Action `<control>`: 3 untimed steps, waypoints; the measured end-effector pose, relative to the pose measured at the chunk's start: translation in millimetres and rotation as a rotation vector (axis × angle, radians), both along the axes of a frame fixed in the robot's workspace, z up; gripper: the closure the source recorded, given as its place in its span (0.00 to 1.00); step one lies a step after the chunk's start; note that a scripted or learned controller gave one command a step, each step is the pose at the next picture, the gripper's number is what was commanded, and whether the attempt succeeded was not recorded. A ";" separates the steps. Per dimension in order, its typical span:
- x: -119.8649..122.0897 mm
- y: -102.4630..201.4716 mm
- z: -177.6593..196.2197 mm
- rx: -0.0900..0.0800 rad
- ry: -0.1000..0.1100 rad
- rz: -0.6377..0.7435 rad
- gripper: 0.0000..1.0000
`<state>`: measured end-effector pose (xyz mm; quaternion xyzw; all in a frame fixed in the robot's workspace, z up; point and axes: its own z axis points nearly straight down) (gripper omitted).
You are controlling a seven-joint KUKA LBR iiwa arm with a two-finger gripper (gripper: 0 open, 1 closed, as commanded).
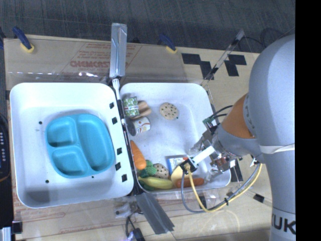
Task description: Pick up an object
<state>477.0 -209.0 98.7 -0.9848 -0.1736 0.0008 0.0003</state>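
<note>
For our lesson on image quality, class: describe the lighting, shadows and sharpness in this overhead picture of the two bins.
Camera view: the light is soft and even, with no hard shadows. A faint grey shadow sits in the left bin's near corner. The right bin's white floor looks slightly washed out. The arm, closest to the lens, looks soft, while the blue tray and the cookie are fairly sharp.

The left bin (30,104) and right bin (193,117), both white plastic, looked smooth with a soft sheen. The blue tray (80,144) was matt, smooth plastic. The desk (60,54) wore brown, paper-like card with red print. A strip (118,46) above the bins had the dull shine of brushed metal. The arm (273,84) had a smooth grey shell. The banana (158,183) and carrot (138,157) looked like glossy plastic; the cookie (169,111) looked rough and speckled. The floor (75,4) was dark, ribbed carpet.
</note>
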 end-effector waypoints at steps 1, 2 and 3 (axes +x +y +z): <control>-0.4 -1.3 -7.0 -0.001 -0.002 -0.127 0.00; -0.6 -1.8 5.0 0.000 -0.002 -0.132 0.00; -0.5 0.0 -7.2 0.004 0.003 -0.134 0.00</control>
